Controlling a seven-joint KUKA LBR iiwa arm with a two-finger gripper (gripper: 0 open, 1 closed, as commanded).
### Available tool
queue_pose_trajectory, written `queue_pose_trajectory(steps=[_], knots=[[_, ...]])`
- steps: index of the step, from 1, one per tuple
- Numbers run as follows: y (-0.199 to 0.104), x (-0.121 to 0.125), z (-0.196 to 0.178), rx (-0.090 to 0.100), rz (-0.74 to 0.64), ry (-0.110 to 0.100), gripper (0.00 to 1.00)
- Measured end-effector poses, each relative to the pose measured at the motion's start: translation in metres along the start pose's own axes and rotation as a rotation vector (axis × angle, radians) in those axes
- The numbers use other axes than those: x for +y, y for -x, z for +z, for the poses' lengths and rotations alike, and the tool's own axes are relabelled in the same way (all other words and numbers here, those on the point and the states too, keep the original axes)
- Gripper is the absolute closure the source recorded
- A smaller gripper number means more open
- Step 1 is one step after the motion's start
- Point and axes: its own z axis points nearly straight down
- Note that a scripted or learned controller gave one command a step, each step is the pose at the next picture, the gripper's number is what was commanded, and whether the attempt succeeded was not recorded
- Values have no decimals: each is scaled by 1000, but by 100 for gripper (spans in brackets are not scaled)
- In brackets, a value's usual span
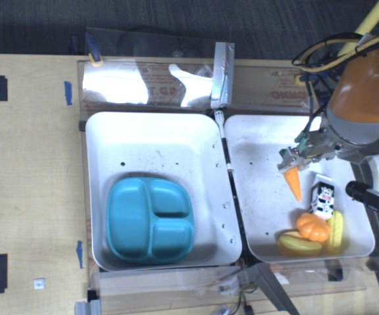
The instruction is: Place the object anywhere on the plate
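A blue divided plate lies in the front half of the left bin. In the right bin an orange carrot points toward the front edge. Its thick end sits right under my gripper. The gripper comes in from the right and overlaps the carrot's top, so the contact there is hidden. The plate's compartments hold nothing.
At the right bin's front right corner lie a small black-and-white cow figure, an orange pumpkin-like toy, a yellow banana and a yellow corn cob. A raised divider separates the two bins.
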Motion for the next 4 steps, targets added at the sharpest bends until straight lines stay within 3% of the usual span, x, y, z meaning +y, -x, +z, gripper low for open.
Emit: queue_pose_trajectory(steps=[1, 2, 3, 4], knots=[[-66, 8, -4, 2, -175, -1, 100], [-65, 8, -4, 2, -174, -1, 0], [-87, -56, -116, -1, -83, 8, 0], [-87, -56, -123, -2, -86, 5, 100]])
